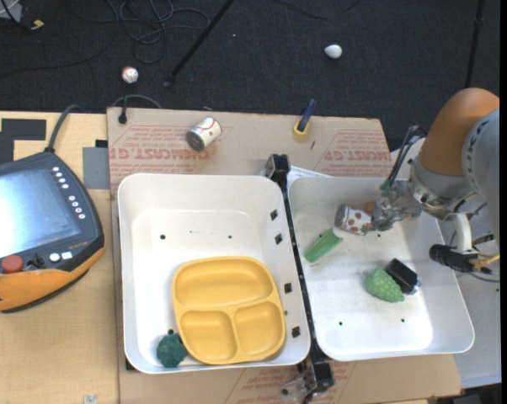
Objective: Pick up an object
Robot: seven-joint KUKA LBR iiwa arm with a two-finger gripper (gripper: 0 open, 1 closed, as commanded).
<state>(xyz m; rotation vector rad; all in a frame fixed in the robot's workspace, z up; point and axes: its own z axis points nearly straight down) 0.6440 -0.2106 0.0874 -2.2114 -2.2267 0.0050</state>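
In the right bin (439, 331), a small white and red can (352, 219) lies on its side near the back. My gripper (378, 217) is low over the bin, right against the can's right end. A green block (323, 246) lies just left of and below the can. Toward the bin's middle right, a bumpy green object (384, 285) rests against a black object (402, 273). The arm's orange band (457, 137) shows at the right, above the gripper.
The left bin (144, 225) holds a yellow divided plate (228, 308) and a dark green lump (172, 349) at its front left corner. On the cardboard behind the bins lie a small can (203, 133) and a blue and yellow tool (304, 120). A teach pendant (34, 221) sits at the far left.
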